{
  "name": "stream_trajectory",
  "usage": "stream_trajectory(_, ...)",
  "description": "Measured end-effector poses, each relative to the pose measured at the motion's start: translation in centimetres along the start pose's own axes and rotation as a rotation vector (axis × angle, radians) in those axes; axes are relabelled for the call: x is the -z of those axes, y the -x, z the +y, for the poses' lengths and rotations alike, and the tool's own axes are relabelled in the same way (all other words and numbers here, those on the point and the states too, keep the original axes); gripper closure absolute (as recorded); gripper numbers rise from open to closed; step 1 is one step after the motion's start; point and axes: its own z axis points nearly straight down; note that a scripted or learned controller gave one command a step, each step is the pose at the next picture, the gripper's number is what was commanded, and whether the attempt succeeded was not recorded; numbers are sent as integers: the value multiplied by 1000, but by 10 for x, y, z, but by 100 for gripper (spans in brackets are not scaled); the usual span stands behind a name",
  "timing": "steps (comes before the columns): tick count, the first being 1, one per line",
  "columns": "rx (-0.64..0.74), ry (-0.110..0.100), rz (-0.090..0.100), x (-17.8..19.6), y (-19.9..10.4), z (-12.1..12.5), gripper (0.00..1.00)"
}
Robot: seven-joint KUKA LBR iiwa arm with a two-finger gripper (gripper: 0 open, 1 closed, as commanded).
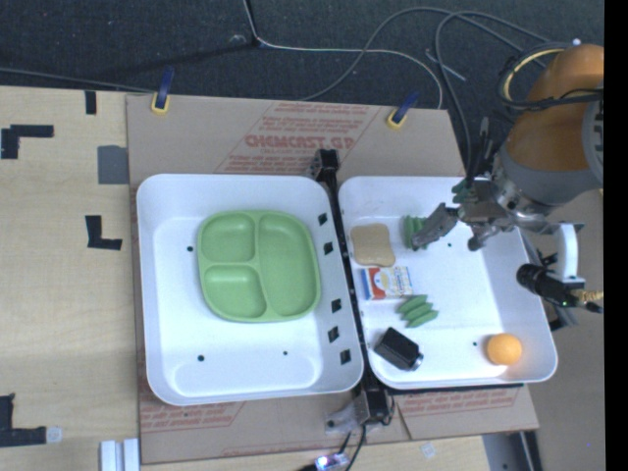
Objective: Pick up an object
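1 green pea pod [418, 310], long axis left-right.

The grey arm [549, 155] comes in from the right, with its orange band [564, 77] up near the top. Its wrist bends down and to the left. The gripper [446, 226] sits low, with its 2 fingers spread apart.

Pretty even overhead light, bright on the two shallow white plastic bins [157, 263], nearly washed out at the rims. Soft, short shadows under the small stuff. Overall a bit soft and low-res, fine detail mushy. Dark, underexposed fabric backdrop [118, 18] up top.
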Motion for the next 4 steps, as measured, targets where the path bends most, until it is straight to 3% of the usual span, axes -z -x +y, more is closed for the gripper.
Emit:
stream_trajectory(1,4,12,-2,7,0,2,0)
stream_trajectory(3,2,8,-3,-113,3,10,0)
stream_trajectory(4,2,15,-2,-148,4,12,0)
